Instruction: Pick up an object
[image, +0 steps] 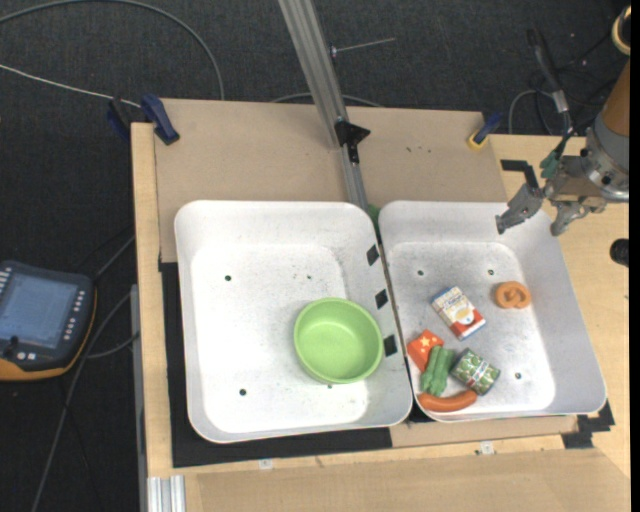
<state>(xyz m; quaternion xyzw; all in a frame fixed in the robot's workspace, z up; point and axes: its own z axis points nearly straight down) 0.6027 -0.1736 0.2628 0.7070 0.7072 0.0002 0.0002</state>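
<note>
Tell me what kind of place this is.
Probably a robotics lab's pick-test bench: two white bins on a board clamped with blue clamps, a teach pendant beside it, and the arm's open gripper over toy food like the small carton.

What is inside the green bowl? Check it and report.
The green bowl sits in the left bin, and its inside shows only bare green surface, nothing lying in it. The bin floor directly under the bowl is covered and cannot be seen.
</note>
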